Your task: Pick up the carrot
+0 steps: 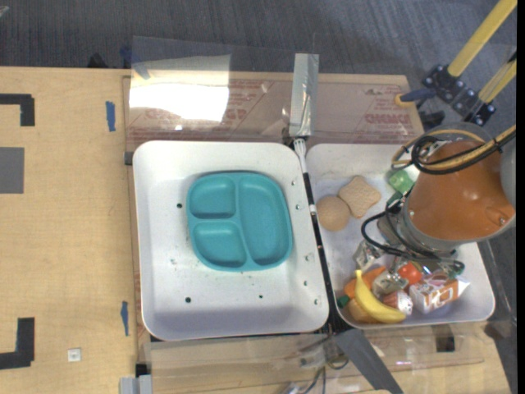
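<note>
1. the end effector (392, 276) hangs low in the right bin (484, 302), under the orange band of the arm (455, 195); cables and the wrist cover it, so i cannot tell whether it is open, closed or gripping anything.
2. the carrot (373, 286), as far as i can judge, is the orange piece right under the end effector, near the front edge of the right bin; part of it is hidden, so i cannot be sure of how it lies.
3. it looks like a toy: probably light, stiff and smooth, so likely to slip. a grip across its thicker middle seems the safest bet, rather than at a tapering end.
4. the banana (373, 302) lies touching or just beside the carrot on its front side, and a small carton (435, 294) sits just to the right. both crowd the grasp and could be caught or pushed instead.
5. two tan cookies (349, 203) rest further back in the same bin, well apart from the carrot, with a green item (399, 179) at the arm's edge.
6. the left bin (156, 220) holds a teal divided plate (239, 220), out of the way on the worktop (57, 220).
</note>
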### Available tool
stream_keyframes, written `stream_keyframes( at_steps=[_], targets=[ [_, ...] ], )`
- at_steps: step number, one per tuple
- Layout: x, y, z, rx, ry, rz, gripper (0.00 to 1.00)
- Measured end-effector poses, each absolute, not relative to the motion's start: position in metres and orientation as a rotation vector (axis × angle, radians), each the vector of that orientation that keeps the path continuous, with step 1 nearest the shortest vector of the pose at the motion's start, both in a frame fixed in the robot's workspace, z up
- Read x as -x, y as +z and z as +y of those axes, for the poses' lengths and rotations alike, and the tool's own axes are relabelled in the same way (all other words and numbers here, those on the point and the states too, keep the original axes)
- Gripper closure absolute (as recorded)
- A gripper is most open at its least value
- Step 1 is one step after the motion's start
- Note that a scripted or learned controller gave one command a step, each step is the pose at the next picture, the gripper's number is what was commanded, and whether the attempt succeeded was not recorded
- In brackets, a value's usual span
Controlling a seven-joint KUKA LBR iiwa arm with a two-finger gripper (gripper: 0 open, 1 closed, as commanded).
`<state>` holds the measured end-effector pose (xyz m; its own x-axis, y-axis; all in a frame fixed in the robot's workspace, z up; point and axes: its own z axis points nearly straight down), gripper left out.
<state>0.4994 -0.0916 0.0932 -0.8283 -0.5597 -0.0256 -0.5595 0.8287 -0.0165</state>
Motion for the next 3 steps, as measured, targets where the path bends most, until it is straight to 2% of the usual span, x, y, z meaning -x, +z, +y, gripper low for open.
stream_keyframes(
  at_steps=[1, 2, 3],
  targets=[
    [-0.498, 0.093, -0.095, 0.677, -0.001, 3.044, 1.0],
    [-0.519, 0.093, -0.092, 0.606, -0.006, 3.069, 1.0],
    [-0.503, 0.093, -0.093, 0.593, -0.012, 3.058, 1.0]
  ],
)
